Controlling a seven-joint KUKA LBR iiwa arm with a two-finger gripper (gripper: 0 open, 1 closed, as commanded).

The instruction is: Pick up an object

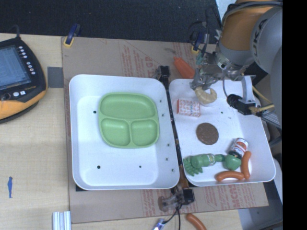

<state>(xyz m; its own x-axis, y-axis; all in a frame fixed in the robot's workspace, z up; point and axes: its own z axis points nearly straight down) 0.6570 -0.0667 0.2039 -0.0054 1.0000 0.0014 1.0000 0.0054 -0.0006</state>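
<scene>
On the tabletop (pixel 43 143), my tool (pixel 205 83) hangs over a pale round biscuit (pixel 207 96), upper right of frame; I cannot tell its grip.

Fixed overhead view, slanting down on both bins (pixel 76 128)

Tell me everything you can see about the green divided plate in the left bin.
The green divided plate is a pale green tray with rounded corners, apparently matte plastic. Raised ridges split it into three compartments: one wide one along the far side and two smaller ones side by side nearer the camera. All three look bare. It lies flat and right side up on the floor of the left white bin, towards the bin's far half, slightly turned. Nothing but the bin floor touches it.
</scene>
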